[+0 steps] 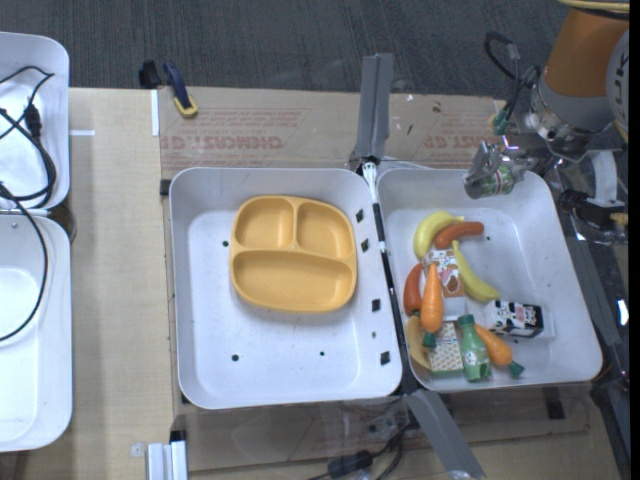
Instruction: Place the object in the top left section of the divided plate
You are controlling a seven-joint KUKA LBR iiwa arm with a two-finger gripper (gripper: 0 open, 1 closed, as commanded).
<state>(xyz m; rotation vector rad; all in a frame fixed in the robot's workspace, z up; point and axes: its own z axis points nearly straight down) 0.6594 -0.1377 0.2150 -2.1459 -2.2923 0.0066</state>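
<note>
1. Far left I see white equipment (25, 258) with black cables (25, 148) looped over it, well apart from the bins. A small blue and yellow clamp (178, 90) lies on the cardboard (260, 128) behind the left bin.
2. Left bin (200, 368): holds the yellow divided plate (294, 254), lying flat in the upper middle. Two small sections sit on the far side, one long section nearer me. All three look bare. There is open white floor around the plate, most of it in front.
3. A grey upright post (375, 103) stands behind the seam where the two bins meet.
4. Right bin (560, 228): toy food is crowded along its left and front. I make out a banana (432, 230), a sausage (458, 233), a carrot (431, 298), a green bottle (473, 353) and a black-and-white carton (516, 317). The bin's far right corner has open floor.
5. Gripper (490, 180) hangs over the right bin's far rim, wires trailing up to the arm (590, 38). I cannot tell its finger state, or which item is the task object.
</note>
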